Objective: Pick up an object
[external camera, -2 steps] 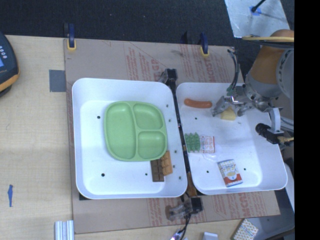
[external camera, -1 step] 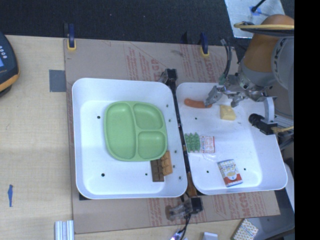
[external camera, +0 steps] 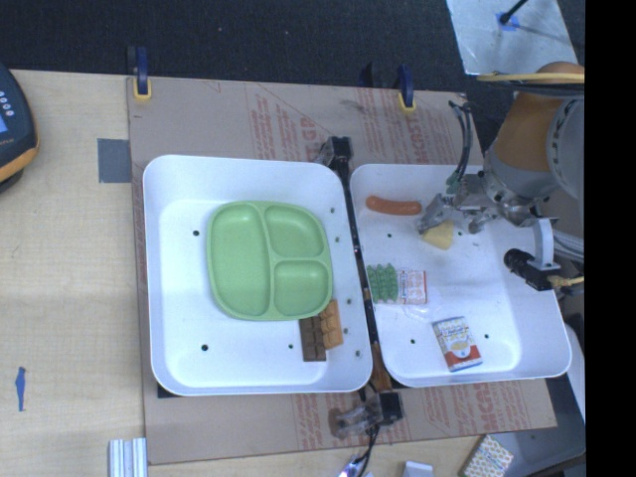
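Here the tool (external camera: pixel 444 223) hangs over a yellow wedge (external camera: pixel 438 236); whether it grips, I cannot tell

From my station, the arm (external camera: pixel 542 132) runs off the frame's right edge, so I see just its wrist end. The gripper (external camera: pixel 449 217) sits over the yellow piece (external camera: pixel 438 236) near the right bin's (external camera: pixel 537 361) far edge, hiding part of it; its fingers seem too blurred to judge. The small carton's (external camera: pixel 456 343) print is unreadable.
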`<state>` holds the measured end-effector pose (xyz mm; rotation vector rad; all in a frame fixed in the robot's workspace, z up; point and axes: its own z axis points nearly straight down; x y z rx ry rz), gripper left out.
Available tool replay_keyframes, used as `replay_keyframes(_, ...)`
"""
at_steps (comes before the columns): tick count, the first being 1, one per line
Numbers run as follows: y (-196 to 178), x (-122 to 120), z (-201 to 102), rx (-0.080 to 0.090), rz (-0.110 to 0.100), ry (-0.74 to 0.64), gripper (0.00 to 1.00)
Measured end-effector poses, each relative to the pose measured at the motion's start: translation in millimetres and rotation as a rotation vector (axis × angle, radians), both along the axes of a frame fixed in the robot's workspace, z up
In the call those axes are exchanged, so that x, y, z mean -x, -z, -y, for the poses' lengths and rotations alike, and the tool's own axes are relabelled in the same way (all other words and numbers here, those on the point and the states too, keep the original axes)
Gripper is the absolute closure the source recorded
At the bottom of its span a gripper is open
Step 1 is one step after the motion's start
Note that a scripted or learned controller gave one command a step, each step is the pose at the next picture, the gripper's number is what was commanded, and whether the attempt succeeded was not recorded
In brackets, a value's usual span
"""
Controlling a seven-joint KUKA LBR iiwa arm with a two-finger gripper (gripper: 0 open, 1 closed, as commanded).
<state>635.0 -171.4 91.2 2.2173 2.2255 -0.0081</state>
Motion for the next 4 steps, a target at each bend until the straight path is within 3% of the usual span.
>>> replay_keyframes(1, -168.3, -25.1, -1.3, 0.002, 0.021, -0.002, 0.00)
replay_keyframes(2, -95.1, 11.7, -38.2, -0.006, -0.008, -0.004, 0.00)
replay_keyframes(3, 5.9, 14.2, -29.5, -0.003, -0.009, -0.001, 0.00)
replay_keyframes(4, -11.9, 11.4, -28.1, -0.001, -0.001, -0.003, 1.00)
